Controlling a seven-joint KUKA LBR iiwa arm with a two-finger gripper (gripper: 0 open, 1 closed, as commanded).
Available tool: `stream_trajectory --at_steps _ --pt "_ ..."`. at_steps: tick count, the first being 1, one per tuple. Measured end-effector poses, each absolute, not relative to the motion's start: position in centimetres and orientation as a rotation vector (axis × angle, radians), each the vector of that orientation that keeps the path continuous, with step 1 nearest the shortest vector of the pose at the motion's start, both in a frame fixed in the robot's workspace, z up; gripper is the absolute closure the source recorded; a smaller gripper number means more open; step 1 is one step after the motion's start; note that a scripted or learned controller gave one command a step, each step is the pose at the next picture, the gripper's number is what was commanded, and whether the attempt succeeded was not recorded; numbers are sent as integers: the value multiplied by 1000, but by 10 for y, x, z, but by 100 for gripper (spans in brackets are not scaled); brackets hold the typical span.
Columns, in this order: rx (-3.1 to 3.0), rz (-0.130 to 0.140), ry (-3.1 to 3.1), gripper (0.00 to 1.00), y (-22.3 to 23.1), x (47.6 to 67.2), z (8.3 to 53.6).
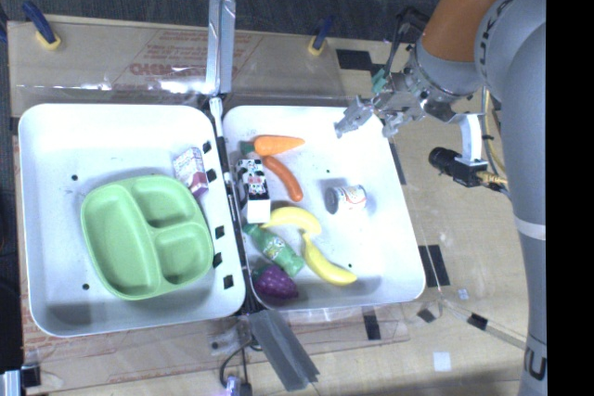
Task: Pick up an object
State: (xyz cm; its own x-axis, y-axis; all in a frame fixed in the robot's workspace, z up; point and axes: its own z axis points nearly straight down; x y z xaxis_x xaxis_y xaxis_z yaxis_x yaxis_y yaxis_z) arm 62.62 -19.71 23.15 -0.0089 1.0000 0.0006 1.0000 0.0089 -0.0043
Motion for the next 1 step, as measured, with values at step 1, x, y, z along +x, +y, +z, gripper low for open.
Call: stream_trajectory --at_steps 1 --pt "-2274 1 -2169 0 -206 657 395"
